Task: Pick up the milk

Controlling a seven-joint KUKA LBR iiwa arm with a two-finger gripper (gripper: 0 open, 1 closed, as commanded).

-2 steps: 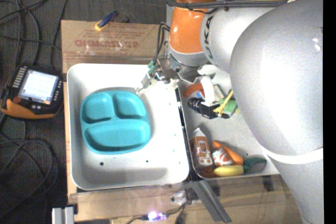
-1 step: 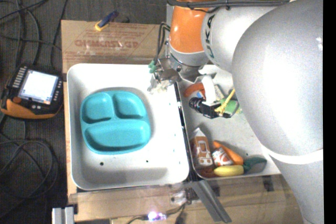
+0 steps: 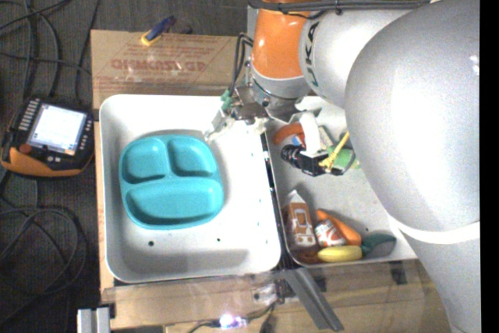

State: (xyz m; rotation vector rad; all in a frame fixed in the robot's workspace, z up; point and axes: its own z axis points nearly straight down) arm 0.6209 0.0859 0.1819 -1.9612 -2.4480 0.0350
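The gripper (image 3: 234, 115) hung over the far right corner of the left bin (image 3: 187, 257), whether parted or closed I couldn't tell; the milk (image 3: 300, 224) lay in the right bin (image 3: 355, 257), nearer and rightward, long axis near-to-far.

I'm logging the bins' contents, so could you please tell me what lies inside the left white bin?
The left white bin holds one turquoise plastic divided plate. Near its upper right rim hangs the arm's gripper, covering that corner.
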